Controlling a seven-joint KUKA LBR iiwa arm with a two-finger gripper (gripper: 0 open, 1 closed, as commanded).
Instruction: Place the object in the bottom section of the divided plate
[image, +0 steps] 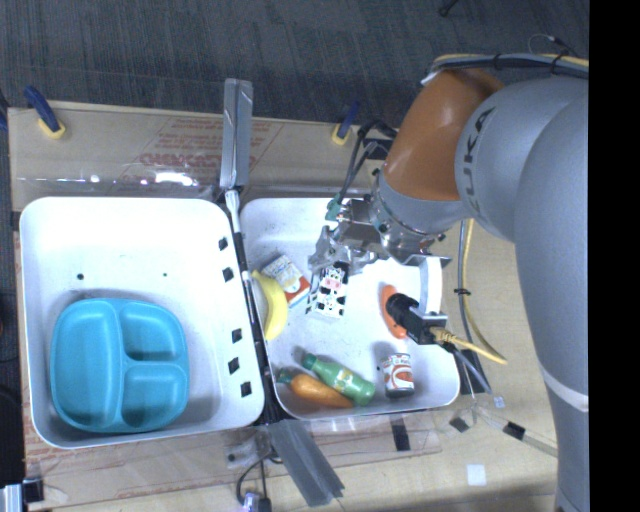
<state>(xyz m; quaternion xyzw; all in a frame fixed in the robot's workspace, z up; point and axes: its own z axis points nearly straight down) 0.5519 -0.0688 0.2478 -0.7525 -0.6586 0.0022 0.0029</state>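
Two white bins sit side by side on the counter (130, 150). The left bin (120, 225) holds a blue divided plate (118, 365) in its lower left part, lying flat, with three sections and nothing in any of them. The rest of that bin floor is bare.

The right bin (290, 222), at the frame centre, is cluttered. The arm (500, 150) comes in from the upper right, with its orange band over the bin's upper right corner. The gripper (335, 258) is down in the upper middle of this bin, right on top of a black-and-white spotted box (330, 292). The box's top edge meets the gripper and it is tilted a bit. Whether the gripper is clamped on the box or loose can't be told from this angle. The box is over the right bin, well apart from the plate.

- A banana (272, 308) lies along the bin's left wall.
- A small pale packet (281, 270) sits just above the banana.
- An orange-red item (386, 298) is right of the box, partly hidden.
- A green bottle (340, 378) lies on its side near the bottom wall.
- A carrot (318, 393) touches the bottle's lower side.
- A small red-and-white can (398, 373) stands at the lower right, just beside the bottle's end.
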